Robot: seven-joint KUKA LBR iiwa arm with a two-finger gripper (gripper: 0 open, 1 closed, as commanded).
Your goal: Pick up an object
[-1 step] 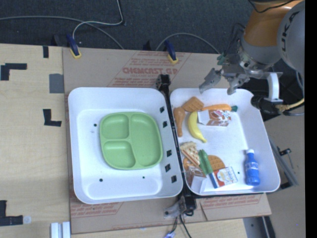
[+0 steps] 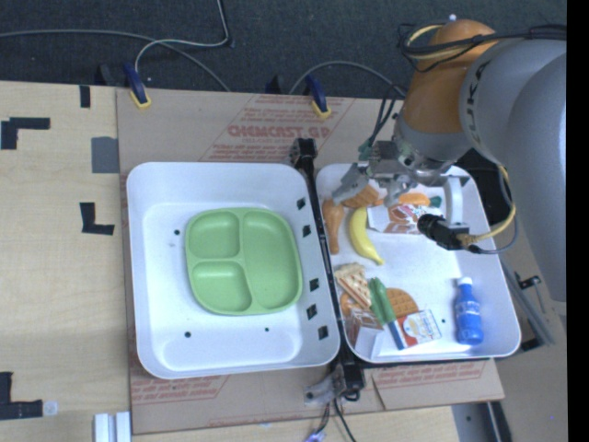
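Claw point(image 2: 368, 187) of the grey arm hangs low over the far end of the shallow white right-hand bin point(image 2: 492, 288), its fingers spread apart and closed on nothing, apparently lowered for a grab. Just beneath it lie an orange carrot-shaped toy point(image 2: 332, 226) and a curved yellow plastic banana point(image 2: 363, 240) (the likeliest target, being so close). Nearer the camera from the claw rests a small blue bottle point(image 2: 467, 310); a green divided plate point(image 2: 244, 261) sits well to its left.
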